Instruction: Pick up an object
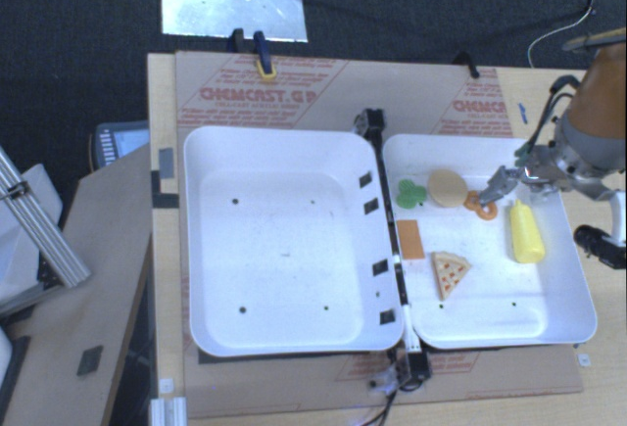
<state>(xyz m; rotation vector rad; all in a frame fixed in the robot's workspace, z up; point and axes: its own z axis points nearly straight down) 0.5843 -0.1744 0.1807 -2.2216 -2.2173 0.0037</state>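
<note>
I see the metal two-finger gripper (495, 187) with fingers spread, tips just above a small orange plastic ring (481, 207). Just right of it, a smooth yellow plastic bottle (525, 232) lies flat, its long axis toward the bin's near and far rims.

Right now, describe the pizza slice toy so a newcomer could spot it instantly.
Look in the right bin, the one the arm reaches over. Near its front left lies the pizza slice, just right of the orange square tile. It is the lone triangle, pale yellow with red dots, unlike the long yellow bottle.
</note>
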